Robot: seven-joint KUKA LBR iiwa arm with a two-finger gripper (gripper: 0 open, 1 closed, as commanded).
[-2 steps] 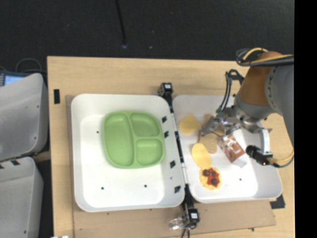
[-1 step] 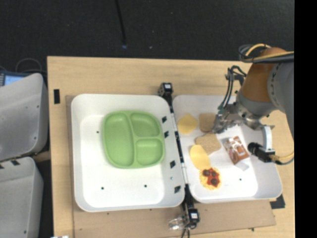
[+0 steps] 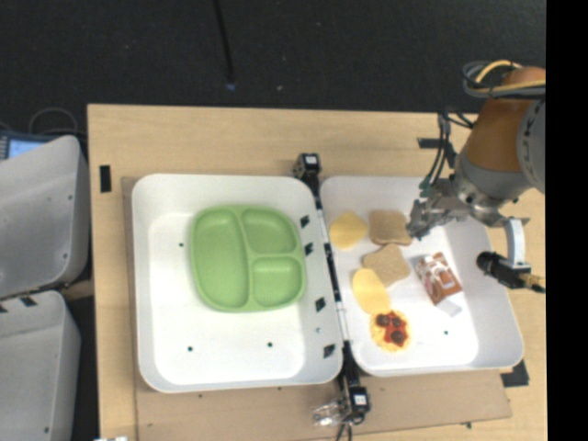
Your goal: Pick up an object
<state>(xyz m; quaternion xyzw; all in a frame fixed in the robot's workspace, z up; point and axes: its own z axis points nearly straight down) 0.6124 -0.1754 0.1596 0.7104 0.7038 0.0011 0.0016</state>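
Several light, flat food pieces lie in the right bin (image 3: 478,338); the hand (image 3: 421,220), grip state unclear, hovers beside the stiff-looking toast slice (image 3: 389,227), best pinched across its edges.

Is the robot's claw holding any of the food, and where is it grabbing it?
It cannot be told. The gripper sits just at the right edge of the upper toast in the right bin, but the view shows no food clearly between its fingers.

Six flat food pieces (image 3: 387,265) in right bin (image 3: 487,338).
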